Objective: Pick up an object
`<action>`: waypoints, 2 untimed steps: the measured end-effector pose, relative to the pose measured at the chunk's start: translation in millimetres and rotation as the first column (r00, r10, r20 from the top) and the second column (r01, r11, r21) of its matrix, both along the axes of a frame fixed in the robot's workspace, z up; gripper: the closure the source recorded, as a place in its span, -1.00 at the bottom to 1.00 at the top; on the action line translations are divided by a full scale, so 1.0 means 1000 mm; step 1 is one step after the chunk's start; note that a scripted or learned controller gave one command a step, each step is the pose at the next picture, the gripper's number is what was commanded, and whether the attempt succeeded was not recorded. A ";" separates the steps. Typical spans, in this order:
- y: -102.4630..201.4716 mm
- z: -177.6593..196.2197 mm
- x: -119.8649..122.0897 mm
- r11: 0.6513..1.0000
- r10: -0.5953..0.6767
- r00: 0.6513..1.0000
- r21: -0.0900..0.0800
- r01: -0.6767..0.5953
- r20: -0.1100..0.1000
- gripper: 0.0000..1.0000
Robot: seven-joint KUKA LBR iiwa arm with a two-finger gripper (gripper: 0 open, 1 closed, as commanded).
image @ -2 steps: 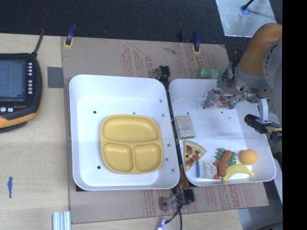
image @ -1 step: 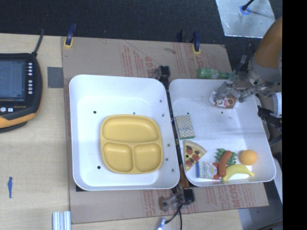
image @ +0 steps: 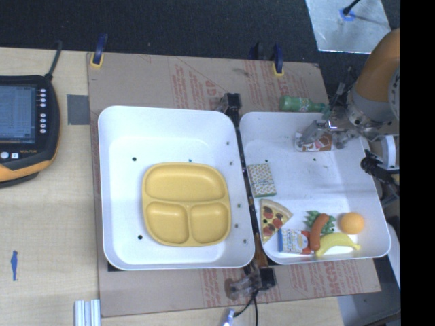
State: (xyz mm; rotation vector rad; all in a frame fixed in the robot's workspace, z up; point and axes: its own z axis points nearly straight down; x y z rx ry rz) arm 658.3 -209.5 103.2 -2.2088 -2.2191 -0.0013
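My gripper [image: 317, 140] hangs low over the far part of the right bin [image: 360, 182], apart from the toy food there. A green patterned square [image: 261, 179] lies near the bin's left wall. A pizza slice [image: 273, 219] and a small carton [image: 292, 240] sit at the near left. To their right are a sausage [image: 318, 229] with a green piece [image: 312, 216] beside it, a banana [image: 338, 247] and an orange [image: 351, 223]. The arm [image: 377, 80] comes in from the right.
The left bin [image: 122, 141] holds a yellow divided plate [image: 185, 203]. A green object [image: 299, 104] lies on the cardboard just beyond the right bin. A teach pendant [image: 20, 128] rests at the far left of the bench.
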 end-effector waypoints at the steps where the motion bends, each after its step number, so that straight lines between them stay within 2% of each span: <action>1: 0.002 0.011 0.001 1.000 0.004 1.000 0.004 -0.004 -0.003 1.00; 2: 0.065 0.031 -0.002 1.000 0.000 1.000 -0.007 0.000 0.004 1.00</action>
